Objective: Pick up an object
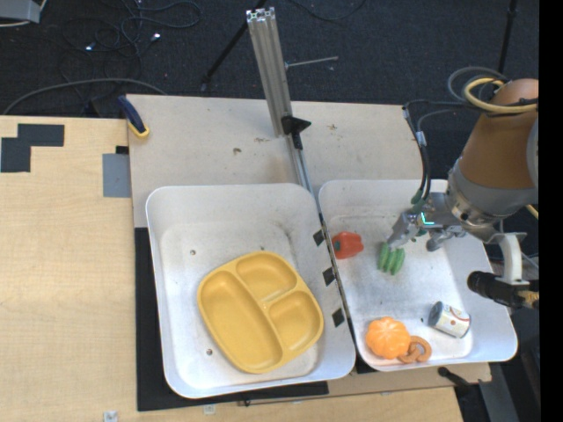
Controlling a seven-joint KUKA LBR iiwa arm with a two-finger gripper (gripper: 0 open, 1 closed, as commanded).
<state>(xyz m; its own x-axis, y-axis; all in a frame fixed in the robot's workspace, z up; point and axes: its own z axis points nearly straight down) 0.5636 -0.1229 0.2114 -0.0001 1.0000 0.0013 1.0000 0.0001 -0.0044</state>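
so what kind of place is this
Likely a robotics lab set up for grasping trials: a robot arm reaches over two white bins of toy items, with cables on the dark floor and a metal post fixed to the bench.

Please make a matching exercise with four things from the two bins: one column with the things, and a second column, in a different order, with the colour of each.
Things:
1. divided plate
2. toy beside the bin divider
3. item under the gripper, namely
4. small can

Colours:
A. green
B. white
C. yellow
D. red

Pairs: 1-C, 2-D, 3-A, 4-B
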